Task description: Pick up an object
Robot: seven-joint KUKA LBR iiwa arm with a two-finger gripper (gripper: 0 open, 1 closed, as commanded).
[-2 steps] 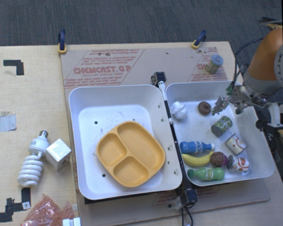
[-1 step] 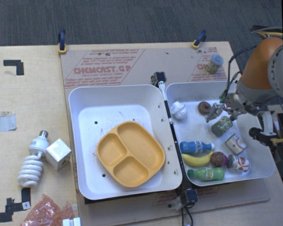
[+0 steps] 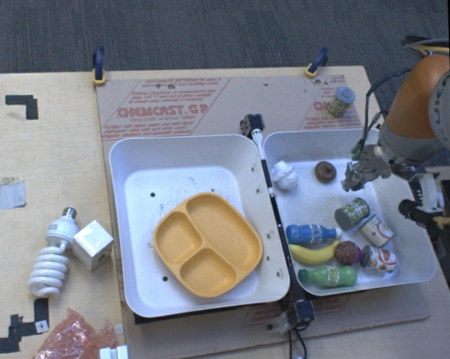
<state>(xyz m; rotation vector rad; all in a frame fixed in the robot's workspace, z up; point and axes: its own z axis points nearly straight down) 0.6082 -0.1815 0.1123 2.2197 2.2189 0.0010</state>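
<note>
Gripper (image 3: 357, 178) above right bin (image 3: 416, 267), finger state impossible to tell. Green can (image 3: 352, 212) just below: light, stiff, smooth; best grasped across its round sides.

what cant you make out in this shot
- Pincer: small and dark over the right bin; open or shut cannot be told from the camera view.
- Arm: cut off by the right edge.
- Red mesh bag: cut off by the bottom edge.
- Labels on the green can and blue bottle: too small to read.
- Yellow tray: hides the left bin floor beneath it.
</note>
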